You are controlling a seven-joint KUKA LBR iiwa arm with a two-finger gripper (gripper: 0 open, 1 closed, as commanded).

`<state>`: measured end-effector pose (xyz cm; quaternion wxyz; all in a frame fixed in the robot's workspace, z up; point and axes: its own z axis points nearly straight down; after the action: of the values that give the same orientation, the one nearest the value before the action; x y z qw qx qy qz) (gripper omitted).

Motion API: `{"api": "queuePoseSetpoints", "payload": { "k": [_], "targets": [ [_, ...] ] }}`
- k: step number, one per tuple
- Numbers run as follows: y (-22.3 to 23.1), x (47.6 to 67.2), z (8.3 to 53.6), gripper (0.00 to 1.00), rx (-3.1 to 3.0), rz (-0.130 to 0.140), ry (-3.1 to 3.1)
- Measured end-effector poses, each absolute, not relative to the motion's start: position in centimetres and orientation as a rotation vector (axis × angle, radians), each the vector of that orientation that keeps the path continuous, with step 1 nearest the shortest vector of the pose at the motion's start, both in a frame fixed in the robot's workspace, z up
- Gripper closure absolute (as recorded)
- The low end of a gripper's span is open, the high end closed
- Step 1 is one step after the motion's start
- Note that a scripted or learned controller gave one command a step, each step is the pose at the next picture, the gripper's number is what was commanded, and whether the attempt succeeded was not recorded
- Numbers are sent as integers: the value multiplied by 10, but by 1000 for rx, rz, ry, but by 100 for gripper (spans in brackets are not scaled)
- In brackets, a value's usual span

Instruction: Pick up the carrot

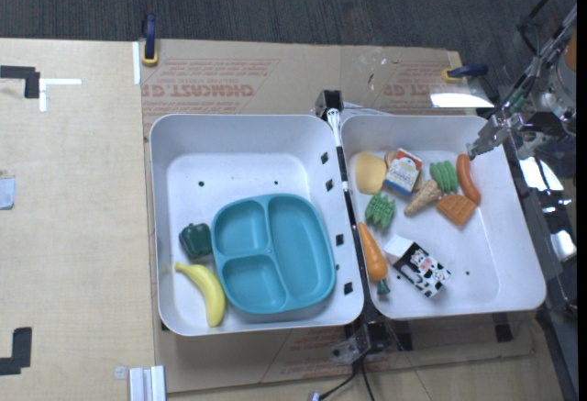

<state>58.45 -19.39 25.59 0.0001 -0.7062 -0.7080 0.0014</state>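
Your carrot (pixel 371 251) is a slim orange cone with a small green top at its lower end. It lies lengthwise along the left wall of the right bin (pixel 514 280), just beside a black-and-white cow-print carton (pixel 420 267).

That bin also holds a pale yellow rounded piece (pixel 370 172), a small blue-and-white box (pixel 403 173), a bumpy green vegetable (pixel 379 209), a tan cone (pixel 423 197), a green pepper-like piece (pixel 444 175), a red sausage (pixel 468 177) and an orange wedge (pixel 456 208).

The left bin (pixel 174 161) carries a smooth teal divided plate (pixel 272 252), with a dark green piece (pixel 194 240) and a yellow banana (pixel 207 291) beside it.

The end effector (pixel 486 139) hangs at the right bin's upper right rim, well apart from the carrot; you cannot tell from here how it is set.
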Motion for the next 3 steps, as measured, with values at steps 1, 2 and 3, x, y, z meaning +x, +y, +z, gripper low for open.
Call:
{"api": "queuePoseSetpoints", "payload": {
  "k": [1,2,3],
  "targets": [
    [-132,575,174,0,-2152,4,-2288],
    [-186,567,100,0,-2307,-5,-2149],
    [-208,598,94,0,-2245,-6,-2197]
  ]
}}
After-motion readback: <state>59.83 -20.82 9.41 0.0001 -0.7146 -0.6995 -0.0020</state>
